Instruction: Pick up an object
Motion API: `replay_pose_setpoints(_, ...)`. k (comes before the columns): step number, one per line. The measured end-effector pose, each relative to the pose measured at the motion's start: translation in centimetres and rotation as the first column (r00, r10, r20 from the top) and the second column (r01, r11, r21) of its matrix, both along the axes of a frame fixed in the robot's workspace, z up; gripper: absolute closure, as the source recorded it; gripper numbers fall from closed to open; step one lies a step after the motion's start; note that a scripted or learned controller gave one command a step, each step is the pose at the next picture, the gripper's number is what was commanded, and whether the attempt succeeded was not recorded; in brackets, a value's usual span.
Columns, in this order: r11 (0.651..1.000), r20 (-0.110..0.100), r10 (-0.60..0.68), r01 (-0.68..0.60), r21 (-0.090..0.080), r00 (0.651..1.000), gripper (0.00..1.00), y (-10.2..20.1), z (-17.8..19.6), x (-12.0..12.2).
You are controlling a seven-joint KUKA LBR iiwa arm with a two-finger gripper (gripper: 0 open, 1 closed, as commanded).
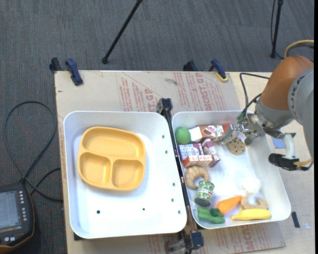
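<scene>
Along the right bin's (pixel 284 192) near edge we see a banana (pixel 251 214), a carrot (pixel 229 203) and a green pepper (pixel 210 215). Midway lie a croissant (pixel 196 173) and a small jar (pixel 204 192). At the far edge the gripper (pixel 237 134) hangs over a red carton (pixel 211 132) and a perforated tan disc (pixel 235 146); whether its fingers are apart or together, we cannot tell.

Cardboard-topped bench (pixel 148 89) bearing two white bins (pixel 74 194) side by side

One fixed camera high above the bench (pixel 143 89), slanted down, both white bins (pixel 74 142) in frame.
</scene>
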State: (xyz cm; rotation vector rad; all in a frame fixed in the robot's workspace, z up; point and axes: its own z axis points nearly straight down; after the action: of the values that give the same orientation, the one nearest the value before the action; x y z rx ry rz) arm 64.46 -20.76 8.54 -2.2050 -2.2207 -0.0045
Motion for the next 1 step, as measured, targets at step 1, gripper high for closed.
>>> replay_pose_setpoints(1, 1.0, 0.007, 0.004, -0.004, -0.007, 1.0, 1.0, -0.23, 1.26, 0.24)
